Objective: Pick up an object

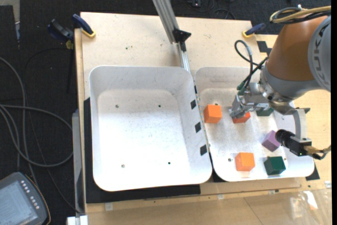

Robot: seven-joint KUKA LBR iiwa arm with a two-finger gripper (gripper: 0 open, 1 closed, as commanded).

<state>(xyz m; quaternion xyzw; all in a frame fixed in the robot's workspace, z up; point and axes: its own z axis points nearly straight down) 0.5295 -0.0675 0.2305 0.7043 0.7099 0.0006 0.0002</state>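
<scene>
**Pincer low over the red block, grasp not yet proven**

The arm (300,60) reaches into the right bin (221,77), and its pincer (239,111) sits down at the bin floor, right on top of a small red block (242,118). Just a sliver of that block peeks out beneath the metal, so whether the pincer is spread around it or already pinching it, I cannot tell from this angle. The step in hand looks like the descent-and-close part of the pick.

Other candidates lie loose in the same bin: an orange cube (212,113) just to the left of the pincer, a second orange cube (245,161) near the front edge, a green block (275,165) beside it, and a purple block (271,140) between them and the arm. The left bin (105,81) has no part in this.

Next, the move calls for a firm close on the red block and a straight lift clear of the floor, without nudging the nearby orange cube
</scene>
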